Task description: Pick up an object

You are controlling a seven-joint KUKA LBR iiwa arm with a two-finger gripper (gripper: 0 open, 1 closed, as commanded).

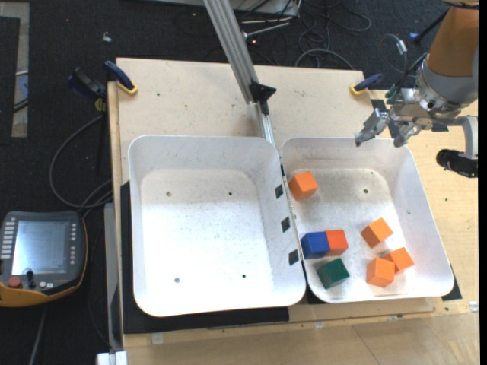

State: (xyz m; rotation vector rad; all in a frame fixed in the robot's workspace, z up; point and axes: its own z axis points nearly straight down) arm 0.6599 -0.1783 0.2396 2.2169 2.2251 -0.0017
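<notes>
The right bin (415, 177) holds several blocks. An orange block (303, 184) lies near its upper left. A blue block (314, 243) touches a small orange block (336, 240), with a dark green block (332, 272) just below them. Three more orange blocks sit at the lower right: one at mid height (376, 232), one lower (380, 271) and one beside it (402, 259). My gripper (385, 132) hangs above the bin's upper right rim, fingers spread open with nothing between them, well away from every block.
The left bin (152, 204) sits beside the right one on the tan bench (190, 101). A slanted metal rail (232, 40) crosses the bench top toward the bins' shared edge. Clamps (122, 78) (364, 84) grip the bench's back corners. A teach pendant (38, 257) lies at far left.
</notes>
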